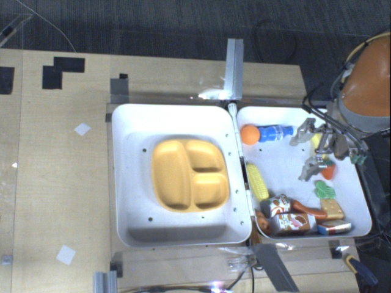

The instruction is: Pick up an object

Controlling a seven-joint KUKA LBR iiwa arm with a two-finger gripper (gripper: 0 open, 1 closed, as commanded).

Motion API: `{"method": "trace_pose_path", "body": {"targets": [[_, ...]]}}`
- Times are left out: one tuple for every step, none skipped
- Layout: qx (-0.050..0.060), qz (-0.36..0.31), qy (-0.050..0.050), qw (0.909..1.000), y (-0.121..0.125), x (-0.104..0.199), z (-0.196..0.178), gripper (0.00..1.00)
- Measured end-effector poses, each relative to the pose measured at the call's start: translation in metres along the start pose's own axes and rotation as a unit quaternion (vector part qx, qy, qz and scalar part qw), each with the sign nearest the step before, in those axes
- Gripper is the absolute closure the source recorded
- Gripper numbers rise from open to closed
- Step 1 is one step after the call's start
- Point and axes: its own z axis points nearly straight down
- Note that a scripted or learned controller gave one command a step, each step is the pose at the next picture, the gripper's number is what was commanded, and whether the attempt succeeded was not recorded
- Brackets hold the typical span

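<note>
My gripper hangs over the right bin, in its upper right part. It is open, with one metal finger toward the back and the other toward the front, and nothing sits between them. A small red-orange piece and a yellow piece lie right beside the fingers. An orange ball touches a blue bottle at the bin's back left. A corn cob lies along the left wall.
At the right bin's front sit two cans, a sausage, a toast slice and a green toy. The left bin holds a yellow divided tray. A metal post stands behind the bins.
</note>
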Motion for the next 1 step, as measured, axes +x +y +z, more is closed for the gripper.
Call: {"method": "trace_pose_path", "body": {"targets": [[0.000, 0.068, 0.003, 0.9977, -0.0647, 0.0157, 0.1035, 0.00]]}}
